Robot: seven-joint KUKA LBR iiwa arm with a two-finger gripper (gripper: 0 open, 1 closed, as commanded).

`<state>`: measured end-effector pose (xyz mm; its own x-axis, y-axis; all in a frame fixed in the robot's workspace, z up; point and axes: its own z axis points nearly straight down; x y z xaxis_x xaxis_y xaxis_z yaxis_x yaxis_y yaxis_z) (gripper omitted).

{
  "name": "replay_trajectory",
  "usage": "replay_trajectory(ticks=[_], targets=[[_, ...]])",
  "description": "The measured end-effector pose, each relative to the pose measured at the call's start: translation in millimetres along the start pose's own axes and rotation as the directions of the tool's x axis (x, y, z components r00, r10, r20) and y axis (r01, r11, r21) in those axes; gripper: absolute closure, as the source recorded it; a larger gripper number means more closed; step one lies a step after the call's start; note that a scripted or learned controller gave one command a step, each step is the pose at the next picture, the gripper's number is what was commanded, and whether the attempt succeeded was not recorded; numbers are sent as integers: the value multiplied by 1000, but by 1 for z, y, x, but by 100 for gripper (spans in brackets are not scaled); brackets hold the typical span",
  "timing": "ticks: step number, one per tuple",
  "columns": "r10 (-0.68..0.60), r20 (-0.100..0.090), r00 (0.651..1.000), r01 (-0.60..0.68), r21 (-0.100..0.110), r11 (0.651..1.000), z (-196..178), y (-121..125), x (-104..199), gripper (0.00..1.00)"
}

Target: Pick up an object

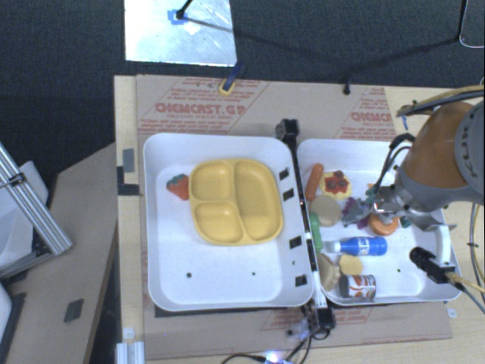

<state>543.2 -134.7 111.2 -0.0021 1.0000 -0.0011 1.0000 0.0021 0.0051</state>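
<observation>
My pincer (379,212) low in right bin (424,279), over purple and orange toys; grip state hidden, cannot tell. Blue bottle (362,246) just near of it, can (356,286) nearer still. Left bin (163,279) holds yellow divided plate (231,202), strawberry (179,186) at its left. Cardboard-topped bench (204,105), dark carpet (61,51) around.

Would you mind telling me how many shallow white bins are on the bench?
2. The left bin holds a yellow divided plate and a strawberry. The right bin, touching it along the middle, holds the small toy foods, under the arm.
</observation>
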Motion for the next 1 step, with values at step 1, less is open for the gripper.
replay_trajectory(ticks=[1], targets=[[1,-1,1000,-1,1,1000,-8,0,0,100]])
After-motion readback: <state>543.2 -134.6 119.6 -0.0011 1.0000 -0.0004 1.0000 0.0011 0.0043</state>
